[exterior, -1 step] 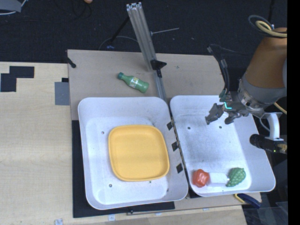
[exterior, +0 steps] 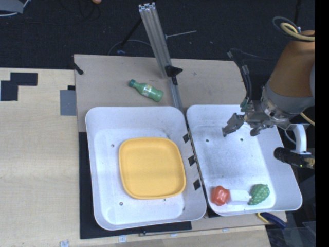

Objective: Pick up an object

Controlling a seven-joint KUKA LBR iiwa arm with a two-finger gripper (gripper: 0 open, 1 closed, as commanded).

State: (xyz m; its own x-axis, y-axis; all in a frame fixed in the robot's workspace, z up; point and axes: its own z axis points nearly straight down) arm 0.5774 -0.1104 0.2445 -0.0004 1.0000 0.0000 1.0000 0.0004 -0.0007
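Observation:
My gripper hangs over the upper part of the right bin, its two dark fingers spread apart with nothing between them. At that bin's near edge lie a red tomato-like object, a small white piece and a green leafy toy, all well below the gripper. A yellow square plate lies flat in the left bin.
A green bottle lies on its side on the bench behind the left bin. A slanted aluminium rail rises from between the bins at the back. Black clips sit along the divide between the bins.

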